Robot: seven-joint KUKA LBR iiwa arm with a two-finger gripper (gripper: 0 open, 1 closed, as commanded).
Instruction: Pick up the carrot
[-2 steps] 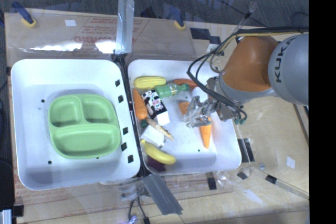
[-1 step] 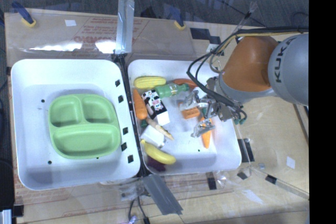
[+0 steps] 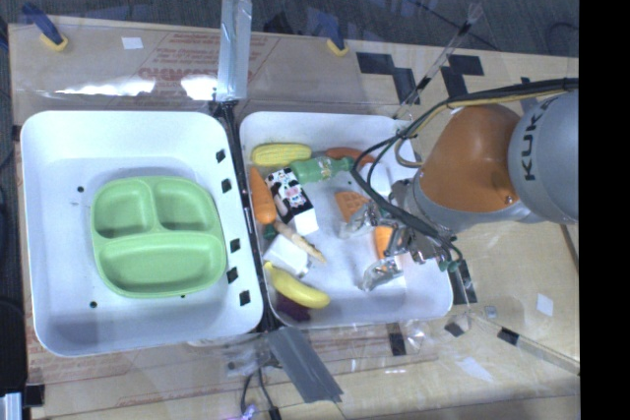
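A green plate with three sections is seen lying in the left bin, well to the left of the gripper and across the divide between the bins. In the right bin, the carrot is seen along the left wall, well apart from the gripper and slightly above its level in the view. Next to the carrot, a black-and-white carton is shown, with a yellow corn cob lying above it and a green bottle extending toward the arm. A banana is seen at the lower left of the gripper, resting over a dark purple item near the bin's bottom edge. An orange wedge is positioned just above and left of the gripper. The gripper itself is lowered into the right side of this bin, under the grey arm with its orange band; a small orange piece is seen at its fingers, though whether the fingers are apart or closed cannot be told.
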